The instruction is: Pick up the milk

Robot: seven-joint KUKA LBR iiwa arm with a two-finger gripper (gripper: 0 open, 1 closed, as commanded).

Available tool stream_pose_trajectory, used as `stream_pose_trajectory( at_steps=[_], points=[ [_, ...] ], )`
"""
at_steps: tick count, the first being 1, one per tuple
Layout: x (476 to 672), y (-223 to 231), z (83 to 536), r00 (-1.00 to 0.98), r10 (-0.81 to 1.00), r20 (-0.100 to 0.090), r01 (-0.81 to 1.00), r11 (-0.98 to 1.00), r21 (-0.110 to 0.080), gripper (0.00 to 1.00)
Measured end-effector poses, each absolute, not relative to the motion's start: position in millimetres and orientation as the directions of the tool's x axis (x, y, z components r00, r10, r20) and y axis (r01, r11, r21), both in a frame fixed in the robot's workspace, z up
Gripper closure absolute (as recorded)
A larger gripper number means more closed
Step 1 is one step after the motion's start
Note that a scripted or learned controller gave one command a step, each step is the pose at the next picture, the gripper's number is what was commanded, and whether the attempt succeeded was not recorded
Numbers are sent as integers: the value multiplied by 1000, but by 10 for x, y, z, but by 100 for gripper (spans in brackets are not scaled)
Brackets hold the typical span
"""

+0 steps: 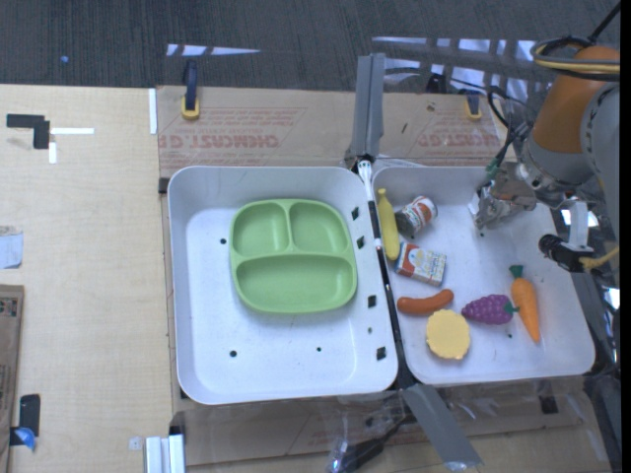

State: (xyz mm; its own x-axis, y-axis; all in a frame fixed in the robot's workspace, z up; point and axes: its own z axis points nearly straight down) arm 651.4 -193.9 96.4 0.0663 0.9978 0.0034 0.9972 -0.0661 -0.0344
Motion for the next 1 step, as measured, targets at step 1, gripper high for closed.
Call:
stream_pose_trajectory(
  at_steps=[1],
  points=[
    [6601,-1566,2562,125,992,-2,992,-125,5,100]
  ],
)
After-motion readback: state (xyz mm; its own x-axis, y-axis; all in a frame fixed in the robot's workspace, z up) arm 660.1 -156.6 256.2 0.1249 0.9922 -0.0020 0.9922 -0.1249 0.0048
